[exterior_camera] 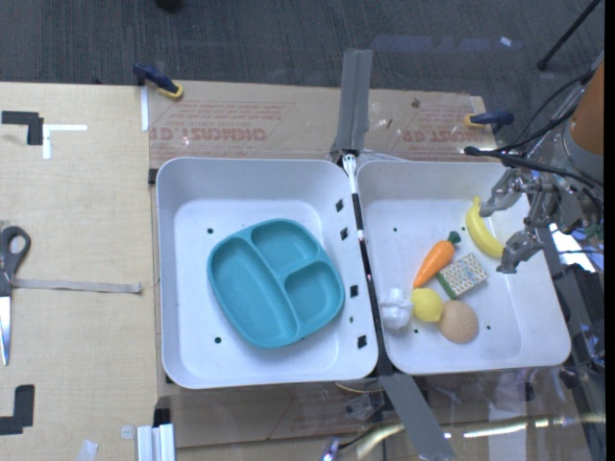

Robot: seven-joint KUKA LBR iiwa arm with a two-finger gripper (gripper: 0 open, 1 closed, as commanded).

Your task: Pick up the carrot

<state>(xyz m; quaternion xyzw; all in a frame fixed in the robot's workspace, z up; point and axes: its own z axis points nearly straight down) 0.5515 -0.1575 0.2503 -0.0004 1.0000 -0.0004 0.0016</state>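
Nearest in the right bin (538, 349) sit a tan egg-like ball (459, 322), a lemon (427, 304) and a small white lump (395, 306) against the left wall, all crowded together. Just beyond them lies a patterned block (463, 274), and touching its left edge is the carrot (434, 261), slanting from its orange tip at the near left up to its green top at the far right. A banana (481, 229) lies just beyond and to the right of the green top. The gripper (512, 227) hangs over the bin's right side, beside the banana and apart from the carrot, its fingers spread and nothing between them. The left bin (178, 286) holds a teal plate (277, 282). The risk, as I judge it, is the crowding: a descent slightly off line could close on the block or banana instead, or nudge the carrot into the lemon. Its slant also means fingers not turned across it may slip along it.
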